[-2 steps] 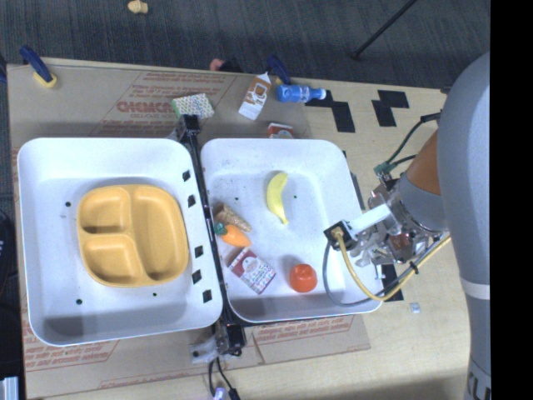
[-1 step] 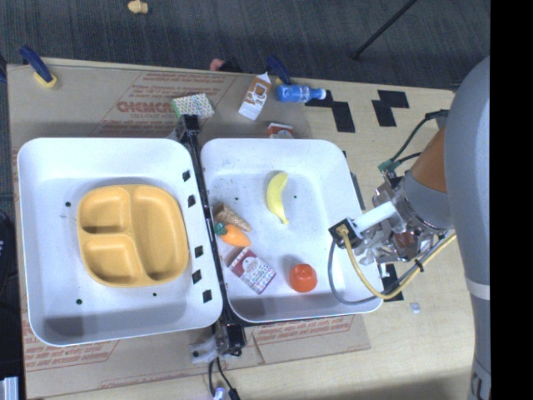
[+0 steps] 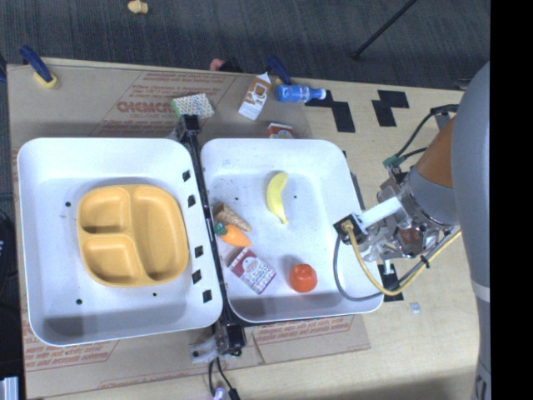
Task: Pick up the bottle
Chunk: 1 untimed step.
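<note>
Bottle [image 3: 298, 94]: one, small, blue translucent plastic with a pale cap end, lying on its side on the cardboard-covered surface [image 3: 100, 98], outside and just beyond the far rim of the right bin [image 3: 354, 198]. Beside the bottle, one small carton [image 3: 255, 97], also outside the bin. Right bin: smooth white plastic, shallow, rounded corners. Contents: one curved yellow banana [image 3: 277, 196], one orange carrot [image 3: 233, 235], one flat printed packet [image 3: 251, 271], one round red piece [image 3: 303, 277]. Gripper [image 3: 366, 238] over the bin's right rim, well apart from the bottle; fingers' state cannot be made out. Left of the right bin: one matching bin [image 3: 50, 173] holding one yellow three-compartment tray [image 3: 133, 233].
</note>
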Motion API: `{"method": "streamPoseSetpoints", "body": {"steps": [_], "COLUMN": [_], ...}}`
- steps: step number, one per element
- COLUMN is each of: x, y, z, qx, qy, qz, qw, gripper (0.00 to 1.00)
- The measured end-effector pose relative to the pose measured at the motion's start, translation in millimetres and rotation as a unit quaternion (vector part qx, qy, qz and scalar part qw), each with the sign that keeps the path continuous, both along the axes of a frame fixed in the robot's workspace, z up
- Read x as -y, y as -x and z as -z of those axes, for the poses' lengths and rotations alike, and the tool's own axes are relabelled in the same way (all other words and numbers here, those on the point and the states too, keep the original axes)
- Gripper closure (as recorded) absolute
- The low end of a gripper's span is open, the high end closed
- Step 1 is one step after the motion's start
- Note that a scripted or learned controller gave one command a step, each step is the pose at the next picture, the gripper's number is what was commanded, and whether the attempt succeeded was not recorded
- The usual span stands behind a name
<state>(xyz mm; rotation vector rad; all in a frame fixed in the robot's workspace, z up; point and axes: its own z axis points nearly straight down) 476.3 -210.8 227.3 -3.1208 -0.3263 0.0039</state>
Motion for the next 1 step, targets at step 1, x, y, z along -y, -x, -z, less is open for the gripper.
{"method": "streamPoseSetpoints", "body": {"steps": [1], "x": [-0.6], "y": [0.4], "z": [6.9], "qx": [-0.001], "qy": [-0.0011], "qz": [0.000], "qw": [1.0000], "gripper": [1.00]}}
